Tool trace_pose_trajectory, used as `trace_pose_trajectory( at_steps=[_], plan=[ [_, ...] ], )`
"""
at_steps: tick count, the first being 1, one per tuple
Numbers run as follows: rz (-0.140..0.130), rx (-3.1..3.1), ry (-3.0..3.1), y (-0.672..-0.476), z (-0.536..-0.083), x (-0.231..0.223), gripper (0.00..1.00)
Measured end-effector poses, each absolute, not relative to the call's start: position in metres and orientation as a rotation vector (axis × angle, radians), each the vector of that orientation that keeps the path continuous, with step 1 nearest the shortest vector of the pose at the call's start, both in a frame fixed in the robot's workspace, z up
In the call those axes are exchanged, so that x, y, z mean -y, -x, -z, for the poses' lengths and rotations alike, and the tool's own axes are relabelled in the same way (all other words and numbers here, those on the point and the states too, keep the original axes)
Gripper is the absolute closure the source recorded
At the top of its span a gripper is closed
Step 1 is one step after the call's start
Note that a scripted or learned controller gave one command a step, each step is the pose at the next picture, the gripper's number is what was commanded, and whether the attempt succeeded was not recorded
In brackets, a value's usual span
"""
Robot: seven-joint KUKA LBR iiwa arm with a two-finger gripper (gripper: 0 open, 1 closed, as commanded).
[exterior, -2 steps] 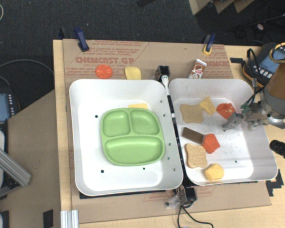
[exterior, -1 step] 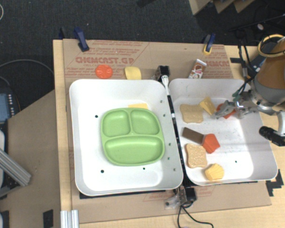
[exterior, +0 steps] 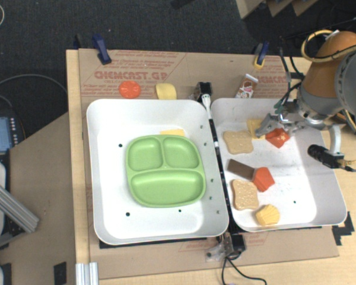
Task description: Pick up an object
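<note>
Pincer (exterior: 272,128) hangs low over the right bin (exterior: 320,209), its fingers spread wide, and a red block (exterior: 277,138) sits right under the tips, not gripped. Bread (exterior: 238,141) lies just beside it

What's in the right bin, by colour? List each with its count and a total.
Tan bread slices: 2
Red pieces: 2
Yellow pieces: 2
Brown bar: 1
Total: 7
</note>
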State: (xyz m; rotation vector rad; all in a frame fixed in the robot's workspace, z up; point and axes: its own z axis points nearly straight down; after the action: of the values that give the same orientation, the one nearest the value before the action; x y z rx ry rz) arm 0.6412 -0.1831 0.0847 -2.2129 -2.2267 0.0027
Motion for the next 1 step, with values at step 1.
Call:
trace_pose_trajectory(
  at_steps=[1],
  plan=[
    [0.000, 2.227, 2.220, -0.6413, -0.0968, 0.1861, 1.00]
  ],
)
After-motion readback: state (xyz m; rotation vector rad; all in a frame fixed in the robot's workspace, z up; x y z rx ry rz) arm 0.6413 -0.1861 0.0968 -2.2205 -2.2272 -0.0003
